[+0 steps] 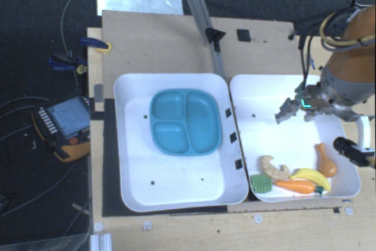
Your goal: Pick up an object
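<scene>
The gripper (286, 113) hangs empty, fingers slightly apart; reaching stage — it must drop toward the toy food (294, 176) below.

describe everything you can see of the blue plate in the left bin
The blue plate is a rounded-square tray of what looks like light blue plastic, split by raised ridges into three compartments: one tall section on the right and two smaller ones stacked on the left. It lies flat and upright on the floor of the left bin, towards its far side. Nothing sits in it and the gripper is well away from it.
</scene>
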Robot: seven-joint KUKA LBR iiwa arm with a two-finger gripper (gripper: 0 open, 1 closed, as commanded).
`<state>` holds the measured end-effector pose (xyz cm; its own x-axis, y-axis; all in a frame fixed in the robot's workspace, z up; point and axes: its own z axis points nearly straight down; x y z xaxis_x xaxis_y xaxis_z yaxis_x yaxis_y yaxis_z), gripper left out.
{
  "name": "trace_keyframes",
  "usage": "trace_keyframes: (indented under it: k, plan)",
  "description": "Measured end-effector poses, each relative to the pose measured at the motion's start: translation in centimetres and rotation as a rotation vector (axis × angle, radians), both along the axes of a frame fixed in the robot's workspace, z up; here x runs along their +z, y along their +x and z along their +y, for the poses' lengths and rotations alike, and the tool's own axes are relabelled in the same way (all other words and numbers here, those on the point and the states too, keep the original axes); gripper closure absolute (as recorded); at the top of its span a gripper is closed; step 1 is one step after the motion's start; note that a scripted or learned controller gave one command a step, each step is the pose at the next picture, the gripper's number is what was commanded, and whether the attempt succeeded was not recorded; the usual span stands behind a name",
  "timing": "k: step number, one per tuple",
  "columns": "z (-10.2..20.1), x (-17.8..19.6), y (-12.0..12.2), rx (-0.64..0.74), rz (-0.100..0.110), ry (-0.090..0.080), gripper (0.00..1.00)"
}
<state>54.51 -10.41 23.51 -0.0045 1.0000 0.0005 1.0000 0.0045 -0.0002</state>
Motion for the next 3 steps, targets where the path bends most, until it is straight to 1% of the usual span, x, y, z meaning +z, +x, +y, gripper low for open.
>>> trace_keyframes:
  k: [1, 2, 3]
  plan:
    - [0.0, 0.1, 0.0, 0.000, -0.002, 0.000, 0.00]
    - [0.8, -4.7, 0.6, -0.001, 0.002, 0.000, 0.00]
    - [0.8, -10.9, 1.1, -0.003, 0.002, 0.000, 0.00]
